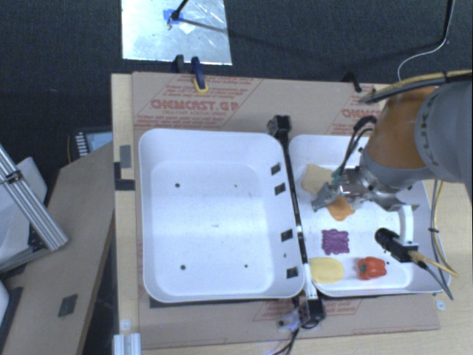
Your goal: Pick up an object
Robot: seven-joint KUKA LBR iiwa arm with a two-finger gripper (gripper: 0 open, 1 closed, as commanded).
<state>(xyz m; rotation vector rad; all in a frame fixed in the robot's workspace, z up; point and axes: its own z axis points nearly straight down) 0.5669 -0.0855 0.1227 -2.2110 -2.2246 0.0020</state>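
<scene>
We find the pincer (327, 196) low in the right bin (312, 226), right at the orange piece (341, 211), with a beige slab (315, 176) on its far side. We cannot tell whether the pincer is apart or together. We judge the pickup unfinished, with gripping and lifting left to do.

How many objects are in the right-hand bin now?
5: pale tan flat piece at the back, orange lump by the gripper, purple bumpy piece in the middle, yellow oval and red pepper along the near edge. The arm may hide more.
</scene>
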